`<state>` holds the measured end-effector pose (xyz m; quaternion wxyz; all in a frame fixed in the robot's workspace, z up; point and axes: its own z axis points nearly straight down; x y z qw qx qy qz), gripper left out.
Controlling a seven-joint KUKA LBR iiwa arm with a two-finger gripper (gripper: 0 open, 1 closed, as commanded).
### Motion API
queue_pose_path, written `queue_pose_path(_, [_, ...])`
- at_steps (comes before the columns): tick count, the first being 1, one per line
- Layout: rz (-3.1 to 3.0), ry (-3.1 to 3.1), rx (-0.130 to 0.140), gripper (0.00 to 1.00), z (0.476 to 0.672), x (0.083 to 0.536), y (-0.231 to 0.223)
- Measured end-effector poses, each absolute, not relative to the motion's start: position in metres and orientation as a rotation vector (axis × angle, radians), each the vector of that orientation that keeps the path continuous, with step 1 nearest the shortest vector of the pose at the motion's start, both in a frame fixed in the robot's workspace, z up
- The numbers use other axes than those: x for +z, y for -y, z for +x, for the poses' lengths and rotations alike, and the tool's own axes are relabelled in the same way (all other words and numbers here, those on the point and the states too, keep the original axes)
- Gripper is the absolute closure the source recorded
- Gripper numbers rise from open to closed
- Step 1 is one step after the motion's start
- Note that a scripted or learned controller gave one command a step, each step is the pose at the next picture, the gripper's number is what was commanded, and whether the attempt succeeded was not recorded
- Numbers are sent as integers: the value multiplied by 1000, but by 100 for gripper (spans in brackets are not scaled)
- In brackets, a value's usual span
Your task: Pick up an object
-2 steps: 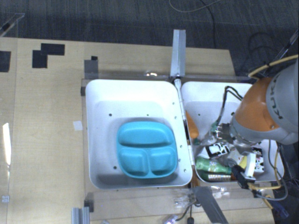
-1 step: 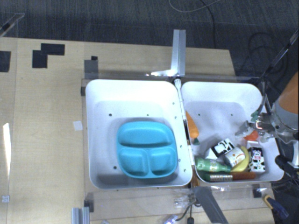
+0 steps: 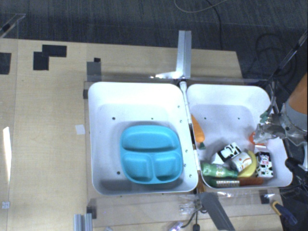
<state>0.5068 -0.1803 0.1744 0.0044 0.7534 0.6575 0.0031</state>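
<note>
While arm hangs at right bin's [image 3: 226, 93] far right edge, gripper [image 3: 267, 129] sits low over bin floor; finger state unreadable from this angle. Small orange-red piece [image 3: 252, 137] just beside gripper, contact unclear. Clutter bunched in bin's near corner: green bottle [image 3: 217, 170], banana [image 3: 249, 166], black-and-white can [image 3: 230, 153], cow-print carton [image 3: 264, 165]. Orange item [image 3: 197, 131] against bin's left wall. Left of that bin: left bin [image 3: 134, 93] with blue divided tray [image 3: 151, 153].

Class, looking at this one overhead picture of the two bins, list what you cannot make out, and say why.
- Gripper, camera view: fingers too small and blurred to tell open or shut.
- Red object: partly covered by the gripper.
- Pile with green bottle and banana: items overlap.
</note>
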Motion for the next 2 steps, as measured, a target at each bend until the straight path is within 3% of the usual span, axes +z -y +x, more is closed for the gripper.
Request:
queue_pose_path(1, [2157, -2274, 5, 100, 489, 265, 189])
queue_pose_path(2, [2158, -2274, 5, 0, 489, 265, 189])
